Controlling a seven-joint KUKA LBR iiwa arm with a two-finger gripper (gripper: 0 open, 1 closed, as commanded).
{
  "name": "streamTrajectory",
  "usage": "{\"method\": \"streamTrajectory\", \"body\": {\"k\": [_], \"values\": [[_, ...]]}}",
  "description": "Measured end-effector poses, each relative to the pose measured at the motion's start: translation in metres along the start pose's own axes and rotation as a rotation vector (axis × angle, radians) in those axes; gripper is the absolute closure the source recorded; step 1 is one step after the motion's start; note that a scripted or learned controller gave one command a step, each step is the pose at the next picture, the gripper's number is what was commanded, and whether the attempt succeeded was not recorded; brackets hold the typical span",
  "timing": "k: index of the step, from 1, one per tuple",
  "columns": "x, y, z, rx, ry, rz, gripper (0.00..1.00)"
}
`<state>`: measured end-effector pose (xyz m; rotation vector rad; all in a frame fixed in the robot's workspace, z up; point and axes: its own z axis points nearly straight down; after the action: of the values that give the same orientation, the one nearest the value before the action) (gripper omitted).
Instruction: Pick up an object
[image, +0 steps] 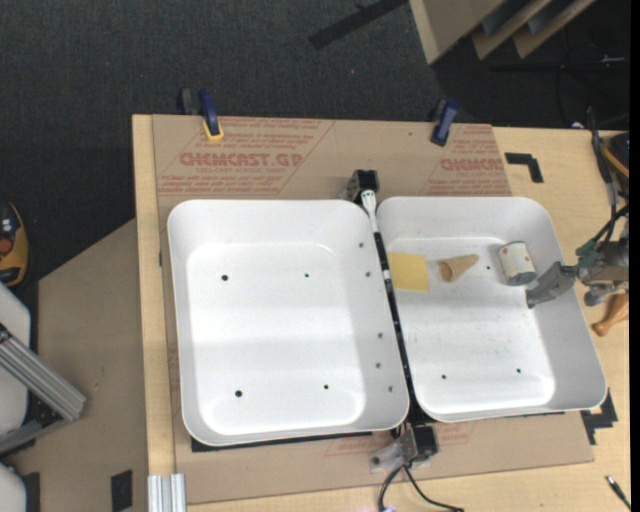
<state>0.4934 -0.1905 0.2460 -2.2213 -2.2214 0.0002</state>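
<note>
Bins: I'm looking down on two white bins side by side on the counter (300, 150); the left bin (200, 230) is sitting next to the right bin (480, 395).
Targets: a yellow square block (409, 271), a tan cone-shaped piece (458, 267) and a small pale roll (516, 261) are lying in a row across the upper part of the right bin.
Fingers: the gripper (549, 284) is reaching in at the right rim, just beside the roll; I cannot tell how wide the fingers are standing.
Plan: I'm judging the roll as nearest, so I'm wanting to centre over it, straddle its round sides squarely, and descend slowly.
Risk: it's looking likely to roll away if nudged off-centre.
</note>
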Motion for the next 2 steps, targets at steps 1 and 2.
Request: {"method": "streamTrajectory", "body": {"k": [1, 2], "values": [[-0.033, 0.006, 0.145, 0.01, 0.005, 0.002, 0.0], [0.003, 0.066, 0.162, -0.004, 0.0, -0.006, 0.0]]}}
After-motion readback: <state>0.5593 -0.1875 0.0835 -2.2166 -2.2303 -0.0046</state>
